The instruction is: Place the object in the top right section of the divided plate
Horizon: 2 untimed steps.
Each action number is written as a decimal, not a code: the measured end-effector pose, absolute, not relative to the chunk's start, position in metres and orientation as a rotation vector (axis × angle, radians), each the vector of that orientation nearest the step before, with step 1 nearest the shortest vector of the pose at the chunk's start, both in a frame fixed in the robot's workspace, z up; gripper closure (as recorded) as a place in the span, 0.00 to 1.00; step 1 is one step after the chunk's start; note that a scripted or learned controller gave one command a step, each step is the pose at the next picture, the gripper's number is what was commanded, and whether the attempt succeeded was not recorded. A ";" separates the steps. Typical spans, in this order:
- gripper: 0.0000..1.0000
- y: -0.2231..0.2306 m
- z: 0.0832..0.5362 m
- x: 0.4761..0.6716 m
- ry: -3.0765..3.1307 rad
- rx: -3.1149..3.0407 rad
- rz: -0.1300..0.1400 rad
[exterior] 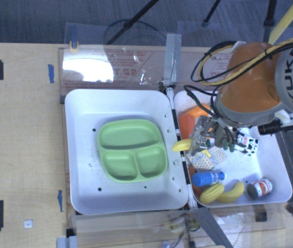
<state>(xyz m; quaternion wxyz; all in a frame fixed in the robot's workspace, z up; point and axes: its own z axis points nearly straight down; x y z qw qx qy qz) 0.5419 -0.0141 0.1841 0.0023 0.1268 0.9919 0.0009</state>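
The hand (204,138) hangs low over the clutter in the right bin (275,159); its grip cannot be told. The green plate (132,150) waits mid-frame. A neighbouring banana (181,145) may be snagged instead.

even bright light, glare on clear panel (92,68)

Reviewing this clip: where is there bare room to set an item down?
The green divided plate has bare sections, and white floor of the left bin rings it. The right bin is crowded: gripper, blue bottle, bananas, small can.
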 end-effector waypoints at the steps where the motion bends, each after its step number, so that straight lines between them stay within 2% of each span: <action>1: 1.00 0.072 0.199 0.523 3.131 0.233 0.002; 2: 1.00 0.072 0.208 0.525 3.127 0.237 0.007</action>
